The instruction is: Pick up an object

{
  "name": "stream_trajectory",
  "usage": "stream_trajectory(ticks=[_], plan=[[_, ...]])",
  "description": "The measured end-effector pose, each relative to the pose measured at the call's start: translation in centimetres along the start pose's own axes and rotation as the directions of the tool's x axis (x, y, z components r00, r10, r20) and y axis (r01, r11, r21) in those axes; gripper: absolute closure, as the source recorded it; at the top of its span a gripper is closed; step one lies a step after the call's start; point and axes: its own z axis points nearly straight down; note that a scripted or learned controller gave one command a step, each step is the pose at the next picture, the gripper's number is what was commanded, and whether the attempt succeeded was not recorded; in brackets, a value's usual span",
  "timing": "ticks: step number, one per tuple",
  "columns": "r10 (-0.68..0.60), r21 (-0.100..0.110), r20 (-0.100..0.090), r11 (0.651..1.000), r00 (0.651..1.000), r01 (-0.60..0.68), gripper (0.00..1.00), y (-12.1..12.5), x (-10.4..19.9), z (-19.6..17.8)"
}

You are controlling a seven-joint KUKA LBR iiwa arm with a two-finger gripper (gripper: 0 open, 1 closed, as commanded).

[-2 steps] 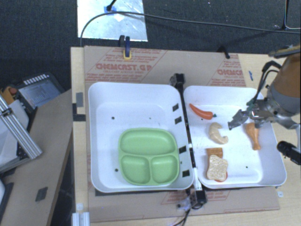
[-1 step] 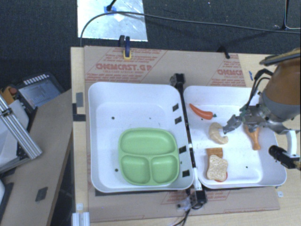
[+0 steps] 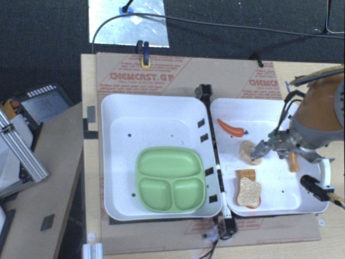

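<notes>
In the right bin (image 3: 269,109), the grey metal hand (image 3: 260,150) touches a pale, rounded, lumpy object (image 3: 247,152); whether it grips it cannot be told.

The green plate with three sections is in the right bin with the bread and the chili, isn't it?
Not quite. The camera view shows the green plate in the left bin. The bread and the chili are in the right bin.

arm (image 3: 318,120): grey, orange band (broad) | gripper (image 3: 257,152): grey metal | cable: black
</notes>
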Motion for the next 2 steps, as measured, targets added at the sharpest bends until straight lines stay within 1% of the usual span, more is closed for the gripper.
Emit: stream_trajectory(ticks=[1, 2], plan=[[0.0, -0.005, 0.002, 1.0, 1.0, 0.0, 1.0, 0.2, 0.0, -1.3], [-0.003, -0.008, 0.002, 1.0, 1.0, 0.003, 1.0, 0.6, -0.3, -5.7]])
